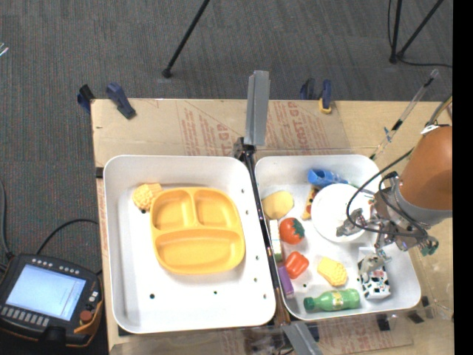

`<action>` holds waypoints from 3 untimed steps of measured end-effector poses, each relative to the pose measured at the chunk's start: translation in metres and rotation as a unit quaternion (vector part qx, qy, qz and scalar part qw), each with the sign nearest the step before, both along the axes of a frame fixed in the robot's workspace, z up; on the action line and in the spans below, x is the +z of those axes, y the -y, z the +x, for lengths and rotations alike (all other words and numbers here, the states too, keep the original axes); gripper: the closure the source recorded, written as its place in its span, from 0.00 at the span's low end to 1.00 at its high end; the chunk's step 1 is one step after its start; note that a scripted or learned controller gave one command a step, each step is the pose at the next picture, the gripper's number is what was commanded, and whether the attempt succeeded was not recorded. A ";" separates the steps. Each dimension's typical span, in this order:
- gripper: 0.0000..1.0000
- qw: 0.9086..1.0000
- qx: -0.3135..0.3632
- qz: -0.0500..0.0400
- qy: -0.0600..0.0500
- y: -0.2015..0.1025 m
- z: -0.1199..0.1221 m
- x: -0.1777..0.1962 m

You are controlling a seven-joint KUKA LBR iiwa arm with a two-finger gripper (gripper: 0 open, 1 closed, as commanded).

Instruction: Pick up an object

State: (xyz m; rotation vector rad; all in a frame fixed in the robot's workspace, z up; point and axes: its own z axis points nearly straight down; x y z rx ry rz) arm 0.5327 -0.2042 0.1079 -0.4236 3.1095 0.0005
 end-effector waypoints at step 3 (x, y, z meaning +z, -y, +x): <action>0.00 0.999 -0.051 0.000 -0.002 -0.080 0.012 -0.021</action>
